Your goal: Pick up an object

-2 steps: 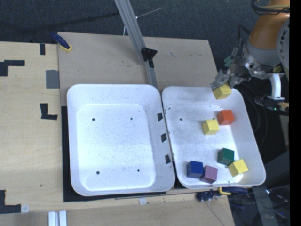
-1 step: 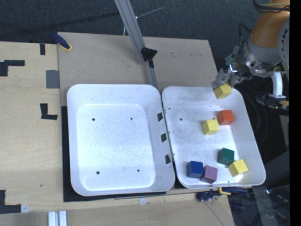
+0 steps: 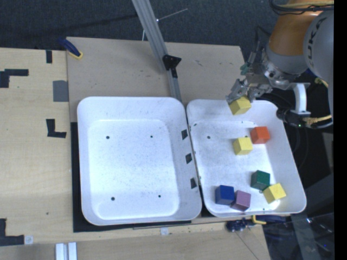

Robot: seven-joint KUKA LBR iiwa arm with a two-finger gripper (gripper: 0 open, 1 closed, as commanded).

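One small yellow cube [image 3: 239,105] sits clamped in the gripper [image 3: 239,97] jaws, up over the right white plastic bin's [image 3: 211,118] back rim; left white bin [image 3: 130,118] wide open.

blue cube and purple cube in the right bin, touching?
Touching. The camera view shows the blue cube and purple cube pressed side by side, no white bin floor between.

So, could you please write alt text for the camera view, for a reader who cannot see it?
A grey and orange robot arm's gripper holds a yellow block above the far rim of the right white bin. Six more blocks lie in that bin: orange, yellow, green, yellow, blue, purple.
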